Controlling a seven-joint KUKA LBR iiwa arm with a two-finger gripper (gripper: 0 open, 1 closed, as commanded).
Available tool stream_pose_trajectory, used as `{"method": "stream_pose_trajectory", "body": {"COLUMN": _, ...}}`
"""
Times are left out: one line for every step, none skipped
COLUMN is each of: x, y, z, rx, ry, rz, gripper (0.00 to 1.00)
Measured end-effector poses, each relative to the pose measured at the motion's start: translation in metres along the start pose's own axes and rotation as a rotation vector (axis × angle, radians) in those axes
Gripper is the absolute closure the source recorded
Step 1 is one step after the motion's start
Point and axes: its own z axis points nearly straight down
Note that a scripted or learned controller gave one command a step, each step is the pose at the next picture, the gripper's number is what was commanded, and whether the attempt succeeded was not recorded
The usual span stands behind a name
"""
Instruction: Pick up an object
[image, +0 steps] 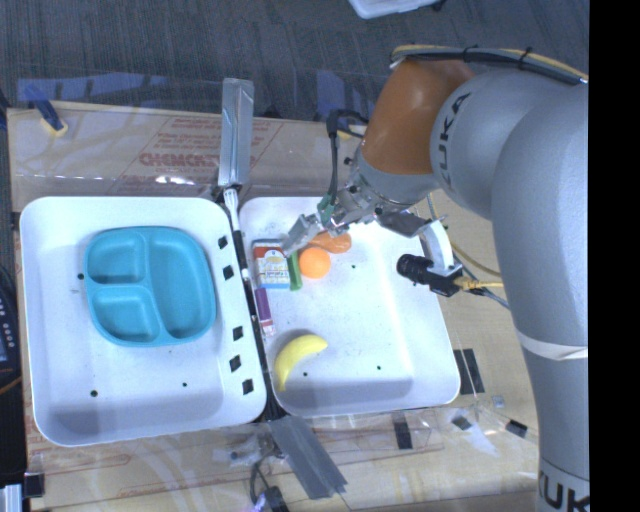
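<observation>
Grey arm with the orange band (420, 110) reaches in from the right, over the back of the right shallow white bin (420, 340). Tool (322, 222) sits low at the bin's back-left area, pointing down-left. Can't tell how far it's open, or whether it has hold of anything; the wrist hardware hides that part.

Right bin contents:
- round orange ball-like fruit (314, 262), just below the tool tip, very near it; contact not clear.
- flatter orange piece (336, 243) just behind the ball, right at the tool, partly covered by it.
- small red-and-white printed carton (270, 267) to the left of the ball, with a thin green item (296, 272) along its right edge, between carton and ball.
- narrow purple-and-white tube-like item (263, 305) below the carton, lying along the bin's left wall.
- yellow plastic banana (296, 355) near the front-left, well apart from the tool, lying flat.

Left shallow white bin (60, 400) holds a light blue plastic divided tray with three compartments (150, 285), lying flat, back-centre of that bin.

Bins sit side by side, rims touching, on the bench (120, 140), which has a clear printed sheet over it.
</observation>
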Motion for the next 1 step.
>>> {"method": "stream_pose_trajectory", "body": {"x": -0.0619, "y": -0.0134, "z": 0.1003, "rx": 0.0, "ry": 0.0, "rz": -0.042, "gripper": 0.0}}
